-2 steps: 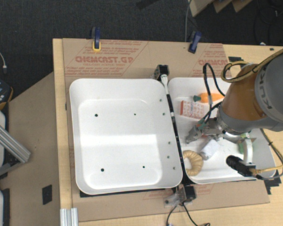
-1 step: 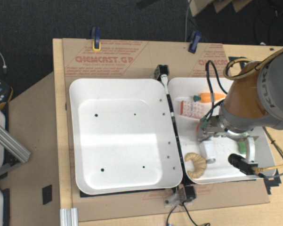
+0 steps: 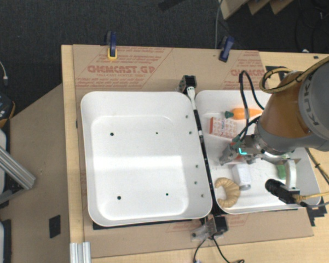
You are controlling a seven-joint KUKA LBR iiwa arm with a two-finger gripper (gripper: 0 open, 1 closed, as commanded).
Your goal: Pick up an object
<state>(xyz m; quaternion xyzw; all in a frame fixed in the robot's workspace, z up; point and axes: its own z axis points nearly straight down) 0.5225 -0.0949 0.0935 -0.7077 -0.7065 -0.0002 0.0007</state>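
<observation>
My gripper [image 3: 234, 153] hangs low in the right bin [image 3: 208, 100], near the bin's left-middle part, with the arm's orange band just right of it. A white and red packet [image 3: 223, 126] lies just behind the gripper, and an orange carrot-like piece [image 3: 239, 114] lies beyond that. Just in front of the gripper is a small white object [image 3: 242, 176]. A tan croissant-shaped thing [image 3: 228, 191] rests at the front left corner. A green item [image 3: 281, 171] peeks out under the arm at the right. Nothing shows between the gripper's tips.
The left bin [image 3: 90, 147] sits beside the right one, and a black divider strip [image 3: 200, 141] runs between them. Two blue clamps [image 3: 111, 43] hold the cardboard base at the back edge. Cables loop over the arm at the right.
</observation>
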